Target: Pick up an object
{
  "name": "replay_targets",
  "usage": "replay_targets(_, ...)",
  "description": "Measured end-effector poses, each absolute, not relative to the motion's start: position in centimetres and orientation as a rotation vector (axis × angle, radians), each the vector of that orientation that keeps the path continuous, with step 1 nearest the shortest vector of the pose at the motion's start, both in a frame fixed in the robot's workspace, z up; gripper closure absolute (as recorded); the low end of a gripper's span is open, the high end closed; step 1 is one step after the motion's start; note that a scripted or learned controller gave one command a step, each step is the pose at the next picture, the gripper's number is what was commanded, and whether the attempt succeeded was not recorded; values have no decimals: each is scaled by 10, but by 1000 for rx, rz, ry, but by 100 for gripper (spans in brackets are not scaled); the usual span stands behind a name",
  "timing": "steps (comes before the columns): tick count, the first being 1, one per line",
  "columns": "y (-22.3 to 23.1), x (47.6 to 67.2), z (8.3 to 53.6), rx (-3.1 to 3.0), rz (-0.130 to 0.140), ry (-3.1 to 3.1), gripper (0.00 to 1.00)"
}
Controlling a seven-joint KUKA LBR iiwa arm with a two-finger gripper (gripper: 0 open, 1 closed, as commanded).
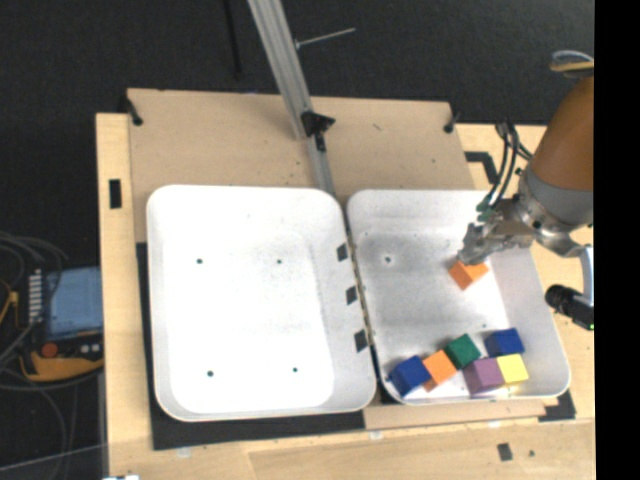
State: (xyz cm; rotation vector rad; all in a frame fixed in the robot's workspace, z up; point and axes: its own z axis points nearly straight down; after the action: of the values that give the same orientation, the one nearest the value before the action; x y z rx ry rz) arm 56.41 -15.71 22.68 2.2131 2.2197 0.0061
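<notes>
An orange block (467, 273) hangs tilted over the right part of the right bin (400, 298). My gripper (474, 256) comes in from the right and is shut on the orange block's upper end. A cluster of blocks lies in the bin's near right corner: a blue block (409, 373), another orange block (439, 367), a green block (462, 350), a purple block (484, 374), a yellow block (513, 369) and a second blue block (505, 343).
The left bin (240, 298) lies beside the right one, with small clips between them. A slanted metal rail (285, 63) runs from the top down to the bins' far junction. Cables and a blue box (75, 303) sit off the bench at left.
</notes>
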Motion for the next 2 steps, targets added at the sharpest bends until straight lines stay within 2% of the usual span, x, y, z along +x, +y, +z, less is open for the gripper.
replay_targets(2, -64, 584, 220, 2213, 2, 2228, 100)
